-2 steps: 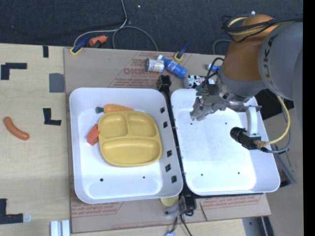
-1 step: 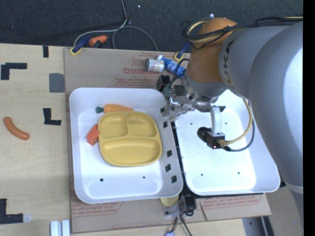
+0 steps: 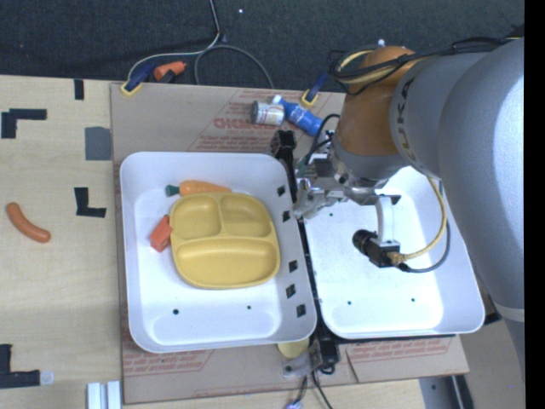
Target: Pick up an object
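- The arm (image 3: 443, 118) reaches in from the right, its grey bulk and orange band hanging over the right bin (image 3: 426, 309), with the wrist bent down toward the wall the two bins share.
- The gripper (image 3: 308, 196) sits low at that shared wall, just inside the right bin's upper-left corner; whether it is released or clenched cannot be told (the wrist hardware hides the business end).
- The nearest things to pick lie to the gripper's left, in the left bin (image 3: 140, 254): a yellow divided plate (image 3: 226, 239), long axis roughly across the bin, with an orange carrot (image 3: 204, 187) touching its upper edge and a small orange piece (image 3: 160, 233) tucked at its left side.
- The carrot lies left-to-right, pointing roughly toward the gripper.
- Nothing appears to be between the jaws, though the view there is poor.
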Robot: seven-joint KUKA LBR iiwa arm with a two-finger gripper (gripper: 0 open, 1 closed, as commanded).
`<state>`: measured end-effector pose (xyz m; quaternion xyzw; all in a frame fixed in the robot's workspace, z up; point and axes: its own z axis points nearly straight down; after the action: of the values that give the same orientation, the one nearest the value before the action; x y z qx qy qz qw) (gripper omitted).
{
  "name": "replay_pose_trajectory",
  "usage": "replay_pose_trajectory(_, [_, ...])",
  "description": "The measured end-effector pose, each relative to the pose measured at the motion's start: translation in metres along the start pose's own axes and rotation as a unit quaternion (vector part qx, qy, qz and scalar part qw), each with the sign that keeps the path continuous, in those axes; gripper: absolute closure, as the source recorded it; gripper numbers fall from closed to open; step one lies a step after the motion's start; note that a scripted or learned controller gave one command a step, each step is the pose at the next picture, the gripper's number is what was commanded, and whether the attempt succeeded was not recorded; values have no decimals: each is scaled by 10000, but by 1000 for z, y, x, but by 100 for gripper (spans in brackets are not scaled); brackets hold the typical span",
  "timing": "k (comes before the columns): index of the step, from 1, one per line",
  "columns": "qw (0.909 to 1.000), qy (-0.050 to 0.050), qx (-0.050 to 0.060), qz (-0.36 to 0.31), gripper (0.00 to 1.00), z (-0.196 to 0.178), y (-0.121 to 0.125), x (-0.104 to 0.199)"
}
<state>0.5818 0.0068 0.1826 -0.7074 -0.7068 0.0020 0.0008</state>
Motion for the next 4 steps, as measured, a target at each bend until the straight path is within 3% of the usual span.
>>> replay_pose_trajectory(1, [10000, 4, -25, 2, 100, -39, -4, -51])
replay_pose_trajectory(2, [10000, 6, -12, -29, 100, 0, 18, 21])
replay_pose_trajectory(3, [10000, 4, -16, 0, 100, -1, 33, -24])
replay_pose_trajectory(4, [10000, 14, 1, -32, 100, -1, -3, 34])
